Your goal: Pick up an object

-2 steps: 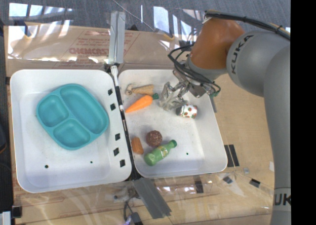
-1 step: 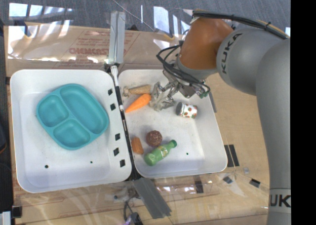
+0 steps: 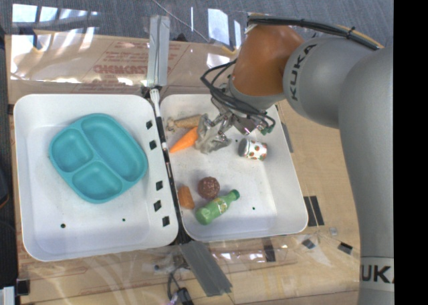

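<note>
**A:** Where is your arm [image 3: 314, 76] sitting right now?

**B:** It is reaching in from the right and hanging over the right bin [image 3: 284, 193], near the far wall. The orange band [image 3: 264, 59] is showing just above the wrist, with black cables [image 3: 217, 79] looping beside it.

**A:** And the gripper?

**B:** You are looking at the gripper [image 3: 215, 138] pointing down into the upper middle of that bin. Its metal fingers are blurring together from this angle, so I cannot tell how far apart they are standing, and I am not seeing anything clearly caught between them.

**A:** What is lying close to it?

**B:** A carrot [image 3: 183, 141] is lying just left of the gripper, tilted, its thick end toward the fingers. Whether the two are touching, I cannot tell. A pale stick-like piece [image 3: 184, 123] is resting just above the carrot. A small white spotted toy [image 3: 253, 150] is sitting just right of the gripper.

**A:** And further down?

**B:** A brown ball [image 3: 208, 187] is sitting mid-bin, a green bottle [image 3: 216, 207] is lying slantwise just below it, and a small orange piece [image 3: 185, 196] is resting by the left wall.

**A:** The other bin?

**B:** The left bin [image 3: 40, 223] is holding a teal divided plate [image 3: 97, 157].
</note>
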`<action>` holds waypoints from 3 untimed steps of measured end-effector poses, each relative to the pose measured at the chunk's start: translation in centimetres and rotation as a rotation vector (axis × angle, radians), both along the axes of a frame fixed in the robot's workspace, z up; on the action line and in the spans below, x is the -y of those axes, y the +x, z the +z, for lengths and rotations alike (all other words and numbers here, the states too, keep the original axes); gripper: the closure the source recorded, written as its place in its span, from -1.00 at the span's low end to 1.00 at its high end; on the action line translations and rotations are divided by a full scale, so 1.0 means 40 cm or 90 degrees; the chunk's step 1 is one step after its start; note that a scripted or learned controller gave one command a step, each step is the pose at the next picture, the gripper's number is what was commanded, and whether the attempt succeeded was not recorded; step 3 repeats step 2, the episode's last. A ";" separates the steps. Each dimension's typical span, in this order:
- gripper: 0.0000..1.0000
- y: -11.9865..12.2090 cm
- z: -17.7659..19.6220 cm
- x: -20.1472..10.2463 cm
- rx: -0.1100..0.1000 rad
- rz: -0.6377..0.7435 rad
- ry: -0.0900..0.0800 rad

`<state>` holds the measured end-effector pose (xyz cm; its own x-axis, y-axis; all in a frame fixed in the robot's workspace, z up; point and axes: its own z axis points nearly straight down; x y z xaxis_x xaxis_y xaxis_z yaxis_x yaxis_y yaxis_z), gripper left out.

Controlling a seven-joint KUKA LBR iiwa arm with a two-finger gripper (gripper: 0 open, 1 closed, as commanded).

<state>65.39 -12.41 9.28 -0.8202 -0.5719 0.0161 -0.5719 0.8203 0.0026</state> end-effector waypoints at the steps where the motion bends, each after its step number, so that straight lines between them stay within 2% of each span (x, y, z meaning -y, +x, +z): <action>1: 1.00 -0.001 0.002 -0.044 -0.003 -0.001 -0.002; 3: 1.00 0.003 0.005 -0.040 0.001 -0.027 0.002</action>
